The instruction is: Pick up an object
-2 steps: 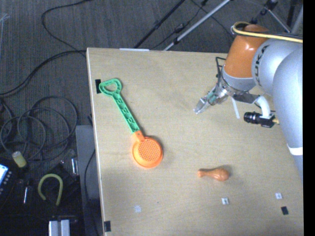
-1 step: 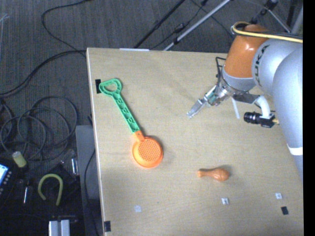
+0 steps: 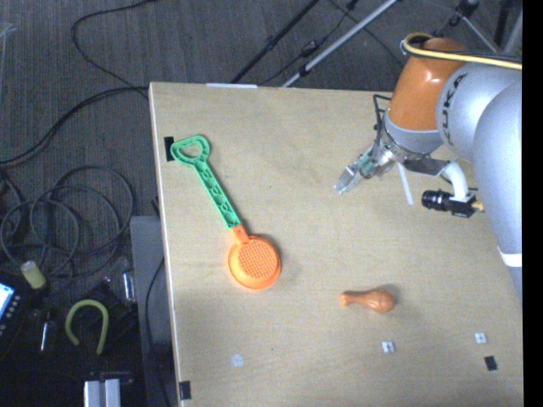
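From where I stand, the arm (image 3: 475, 134) reaches in from the right, and its tool (image 3: 349, 181) hangs over bare table (image 3: 297, 134) with nothing between the tips; whether it is released or clenched I cannot tell from here, the end being small and pale against the wood. Two things lie within reach: a strainer (image 3: 229, 219) with a green handle and an orange round head, stretched slantwise on the left side of the table, and a small tan pear-shaped piece (image 3: 370, 299) lying on its side nearer the front, well apart from the strainer. The tan piece looks the closer choice. To take it well, I'd say the tool should come over its thick end, turn so the tips straddle the short width, and drop straight down. The round body may roll, so a centred squeeze matters.
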Robot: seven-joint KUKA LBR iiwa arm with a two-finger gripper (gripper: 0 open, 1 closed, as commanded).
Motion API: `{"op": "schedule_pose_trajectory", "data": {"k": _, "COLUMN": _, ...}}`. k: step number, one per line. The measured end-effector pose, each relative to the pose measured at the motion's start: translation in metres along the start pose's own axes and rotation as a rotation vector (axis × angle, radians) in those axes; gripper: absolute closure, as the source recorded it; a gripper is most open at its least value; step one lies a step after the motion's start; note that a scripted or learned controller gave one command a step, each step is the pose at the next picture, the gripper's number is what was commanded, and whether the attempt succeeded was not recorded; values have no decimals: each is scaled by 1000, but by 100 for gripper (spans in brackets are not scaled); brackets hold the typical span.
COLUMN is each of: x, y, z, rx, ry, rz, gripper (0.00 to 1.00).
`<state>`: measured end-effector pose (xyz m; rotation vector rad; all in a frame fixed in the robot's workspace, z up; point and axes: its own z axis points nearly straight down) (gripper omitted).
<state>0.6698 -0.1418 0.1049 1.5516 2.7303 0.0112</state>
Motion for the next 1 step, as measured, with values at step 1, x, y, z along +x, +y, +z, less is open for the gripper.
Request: {"op": "schedule_pose_trajectory", "data": {"k": 1, "x": -11, "y": -7, "z": -67, "rx": 5, "ry": -4, "rz": 30, "gripper": 100}}
